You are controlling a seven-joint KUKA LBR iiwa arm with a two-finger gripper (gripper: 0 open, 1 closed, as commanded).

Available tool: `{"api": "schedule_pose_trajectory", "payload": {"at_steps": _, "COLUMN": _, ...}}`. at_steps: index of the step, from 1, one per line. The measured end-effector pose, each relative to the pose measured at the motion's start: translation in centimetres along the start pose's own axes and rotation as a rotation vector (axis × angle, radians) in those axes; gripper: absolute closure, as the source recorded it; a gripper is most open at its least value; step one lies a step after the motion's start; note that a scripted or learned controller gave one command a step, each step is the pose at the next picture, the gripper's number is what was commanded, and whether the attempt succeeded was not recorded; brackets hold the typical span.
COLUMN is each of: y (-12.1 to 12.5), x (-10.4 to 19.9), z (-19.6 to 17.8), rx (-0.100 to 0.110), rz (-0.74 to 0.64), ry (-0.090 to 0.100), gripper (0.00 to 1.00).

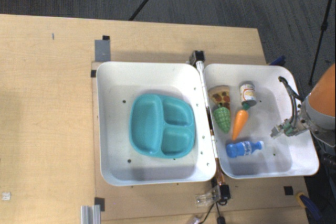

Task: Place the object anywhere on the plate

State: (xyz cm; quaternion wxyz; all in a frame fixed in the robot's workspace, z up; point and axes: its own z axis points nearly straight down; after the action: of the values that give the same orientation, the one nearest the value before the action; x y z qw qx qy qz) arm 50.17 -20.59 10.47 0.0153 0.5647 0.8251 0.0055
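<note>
Teal plate (162, 126) (left bin (113, 165))

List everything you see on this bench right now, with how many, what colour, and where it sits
plate: one, teal, three compartments, in the left bin
left bin: one, white, middle of the bench
right bin: one, white, beside the left bin
carrot: one, orange, middle of the right bin
bottle: one, blue, below the carrot
green toy: one, left of the carrot
can: one, white with label, top of the right bin
cup: one, tan, top left of the right bin
bench: one, light wood
gripper: one, grey, right side of the right bin
</note>
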Motion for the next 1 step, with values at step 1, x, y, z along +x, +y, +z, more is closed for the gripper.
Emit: {"api": "schedule_pose_trajectory", "payload": {"at_steps": 1, "y": 0.41, "x": -0.12, "z": -1.22, "rx": -0.008, "rz": -0.001, "ry": -0.005, "gripper": 1.0}}
